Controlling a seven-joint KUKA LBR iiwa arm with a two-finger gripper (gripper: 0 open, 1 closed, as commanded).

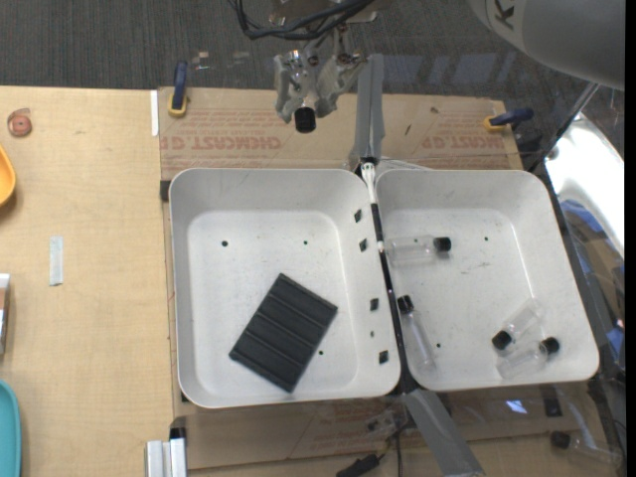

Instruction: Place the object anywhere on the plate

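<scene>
The plate [285, 331] is a black ridged rectangle lying askew on the floor of the left bin [199, 266]. My gripper [314, 89] hangs high above the bins' far edge, over the cardboard backing. It is shut on a clear vial [304, 115], whose black cap pokes out below the fingers. The gripper is well beyond the plate and a little to its right.
The right bin [556, 266] holds several more clear vials with black caps: one near the back [427, 248], one along the divider [415, 331], and two at the front right [522, 338]. A grey bar [369, 107] rises behind the bins' shared edge. Clamps hold the cardboard.
</scene>
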